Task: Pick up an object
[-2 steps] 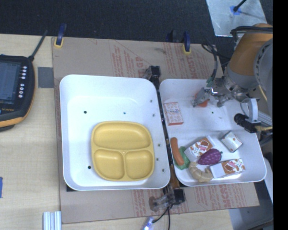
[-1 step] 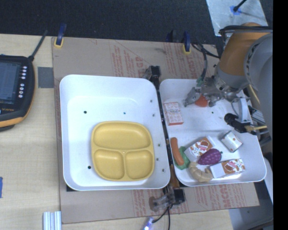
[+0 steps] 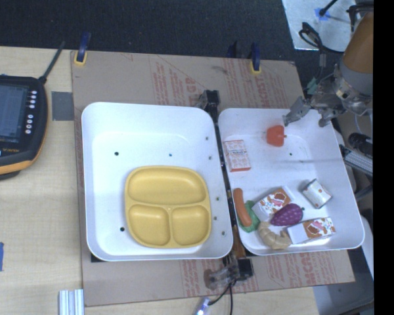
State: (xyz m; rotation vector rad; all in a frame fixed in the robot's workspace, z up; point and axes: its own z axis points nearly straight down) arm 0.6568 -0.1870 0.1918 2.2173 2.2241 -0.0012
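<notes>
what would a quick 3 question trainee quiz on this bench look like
1. True or false: the yellow divided tray lies in the right bin.
2. Which item lies nearest the end effector?
A. purple eggplant
B. red tomato
C. silver can
3. Fill in: the orange carrot lies along the right bin's ____ wall, next to the left bin.

Key
1. False; it lies in the left bin.
2. B; the tomato sits just left of the end effector, while the eggplant and can lie nearer the front of the bin.
3. Left.
</notes>
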